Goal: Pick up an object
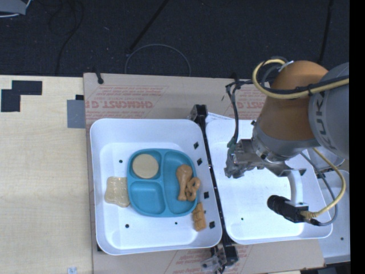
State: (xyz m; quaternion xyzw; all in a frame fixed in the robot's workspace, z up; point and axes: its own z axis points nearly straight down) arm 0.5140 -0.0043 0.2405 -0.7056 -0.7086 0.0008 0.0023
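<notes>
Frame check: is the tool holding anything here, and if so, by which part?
Nothing shows held at the tool, which hangs over the right bin. The blue tray and the food pieces lie in the left bin.

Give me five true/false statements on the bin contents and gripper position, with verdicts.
1. The blue divided plate lies in the view's left bin. True.
2. The round tan disc sits in the plate's right compartment. False: it is in the upper left compartment.
3. The gripper is over the right bin. True.
4. The pale slice lies in the right bin. False: it is on the left bin's floor, against the plate's left edge.
5. A brown pretzel-like piece lies in the plate's right compartment. True.
</notes>
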